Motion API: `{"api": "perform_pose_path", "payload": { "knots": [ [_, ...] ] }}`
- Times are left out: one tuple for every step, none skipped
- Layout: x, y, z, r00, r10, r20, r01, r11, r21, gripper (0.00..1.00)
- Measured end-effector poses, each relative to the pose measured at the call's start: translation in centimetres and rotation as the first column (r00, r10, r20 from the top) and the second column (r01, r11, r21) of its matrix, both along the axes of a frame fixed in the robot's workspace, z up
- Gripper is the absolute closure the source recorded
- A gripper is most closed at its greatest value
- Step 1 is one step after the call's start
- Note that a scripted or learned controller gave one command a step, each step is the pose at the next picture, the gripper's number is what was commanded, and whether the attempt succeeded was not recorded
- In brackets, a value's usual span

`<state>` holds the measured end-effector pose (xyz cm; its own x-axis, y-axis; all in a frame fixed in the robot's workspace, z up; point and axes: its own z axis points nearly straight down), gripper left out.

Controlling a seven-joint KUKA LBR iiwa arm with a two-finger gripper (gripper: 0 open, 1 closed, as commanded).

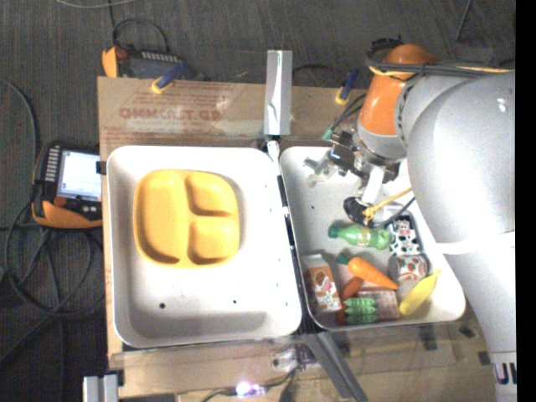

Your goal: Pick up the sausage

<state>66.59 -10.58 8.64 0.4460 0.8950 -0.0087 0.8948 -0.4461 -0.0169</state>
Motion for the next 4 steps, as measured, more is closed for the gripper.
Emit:
{"api": "perform_pose_path", "payload": {
  "knots": [
    [0.0, -0.1, 0.5, 1.0, -0.001, -0.001, 0.001, 1.0, -0.005, 1.0],
    [0.1, 7.7, 9.3, 0.969, 0.248, 0.009, -0.248, 0.969, 0.0, 1.0],
    [0.1, 14.2, 9.2, 0.942, 0.335, 0.008, -0.335, 0.942, 0.001, 1.0],
    [-1.7, 21.2, 7.2, 0.874, 0.486, 0.007, -0.486, 0.874, 0.003, 1.0]
  ]
}}
